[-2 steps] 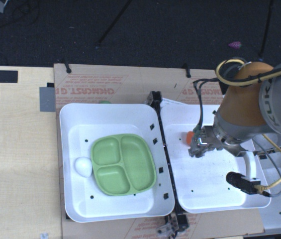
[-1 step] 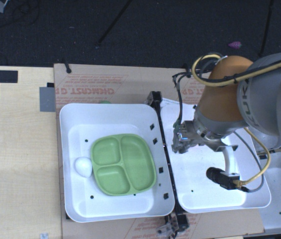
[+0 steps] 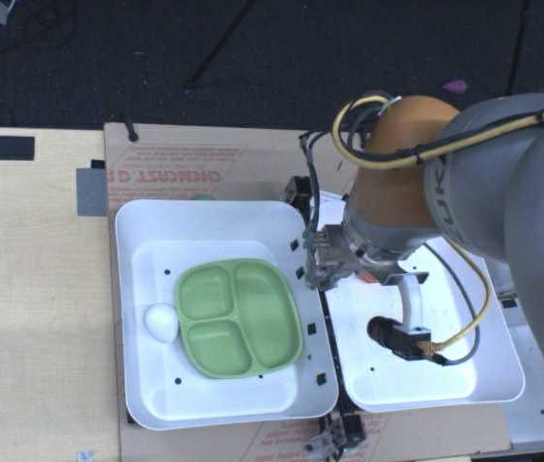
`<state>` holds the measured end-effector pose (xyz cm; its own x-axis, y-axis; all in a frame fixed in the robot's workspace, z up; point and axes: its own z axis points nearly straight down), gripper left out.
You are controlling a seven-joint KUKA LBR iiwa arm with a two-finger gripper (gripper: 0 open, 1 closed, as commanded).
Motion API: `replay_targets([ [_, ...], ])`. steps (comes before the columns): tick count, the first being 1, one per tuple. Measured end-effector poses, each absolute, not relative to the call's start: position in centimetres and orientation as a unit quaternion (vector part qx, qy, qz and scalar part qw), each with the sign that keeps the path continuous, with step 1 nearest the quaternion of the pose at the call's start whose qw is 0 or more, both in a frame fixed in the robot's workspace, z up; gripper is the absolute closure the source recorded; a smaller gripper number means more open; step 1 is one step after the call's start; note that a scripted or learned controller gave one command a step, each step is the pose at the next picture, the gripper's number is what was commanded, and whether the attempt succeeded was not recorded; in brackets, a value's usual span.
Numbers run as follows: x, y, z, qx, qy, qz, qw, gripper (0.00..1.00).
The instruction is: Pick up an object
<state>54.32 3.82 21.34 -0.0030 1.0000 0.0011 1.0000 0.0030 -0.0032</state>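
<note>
Camera view gives me the green divided plate [image 3: 239, 318] in the left bin [image 3: 146, 224], a white ball [image 3: 162, 322] touching its left edge; my tool [image 3: 322, 266] hangs over the bins' divide

The left bin [image 3: 137, 258] and the right bin [image 3: 464, 373] look like smooth white plastic with a faint sheen along their rims. The divided plate [image 3: 238, 316] is pale green plastic, smooth and softly matt, with light catching its raised ridges. The ball [image 3: 162, 321] beside it is white and smooth. Under the bins lies a sheet of brown cardboard [image 3: 204, 157], dull and printed with red letters. The table [image 3: 31, 306] has a pale wood-grain finish, flat and matt. The arm [image 3: 498, 195] wears a smooth grey casing, and its orange band [image 3: 397, 176] looks glossy. Yellow and black cables [image 3: 464, 330] have a rubbery sheen.
</note>
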Motion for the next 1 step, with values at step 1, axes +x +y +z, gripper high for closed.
replay_targets([
  [1, 54.36, 8.16, 21.15, -0.706, -0.708, 0.0009, 0.002, 1.0],
])
